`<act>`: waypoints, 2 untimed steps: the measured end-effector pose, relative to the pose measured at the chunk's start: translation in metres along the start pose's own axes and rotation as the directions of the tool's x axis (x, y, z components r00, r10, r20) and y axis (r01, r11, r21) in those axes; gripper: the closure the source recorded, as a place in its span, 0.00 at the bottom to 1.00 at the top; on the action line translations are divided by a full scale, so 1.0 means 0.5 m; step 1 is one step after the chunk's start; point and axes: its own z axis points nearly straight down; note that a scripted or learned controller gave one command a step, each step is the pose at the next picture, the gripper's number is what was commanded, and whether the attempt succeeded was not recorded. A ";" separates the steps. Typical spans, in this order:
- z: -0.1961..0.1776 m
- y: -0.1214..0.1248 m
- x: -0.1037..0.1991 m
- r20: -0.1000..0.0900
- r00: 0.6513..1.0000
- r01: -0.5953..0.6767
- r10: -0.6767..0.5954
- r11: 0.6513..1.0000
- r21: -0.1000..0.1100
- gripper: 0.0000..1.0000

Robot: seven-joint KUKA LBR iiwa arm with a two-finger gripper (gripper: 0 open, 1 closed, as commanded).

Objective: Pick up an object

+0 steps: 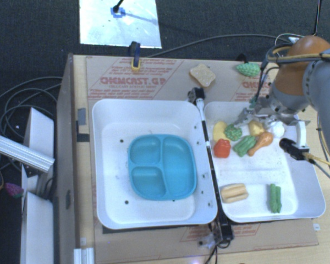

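On the surface (154,73) you see two white bins; the end effector (262,113) hangs over the right bin's (305,194) far toy food pile (243,136), its grip impossible to tell.

Likely a robotics lab: white bins (154,106), cardboard-covered bench (154,73), loose cables (22,92).
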 end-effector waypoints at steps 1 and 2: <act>-0.089 0.027 -0.008 -0.004 1.000 0.002 -0.002 1.000 0.013 0.00; 0.008 -0.015 0.006 -0.003 1.000 0.001 -0.001 1.000 0.000 0.00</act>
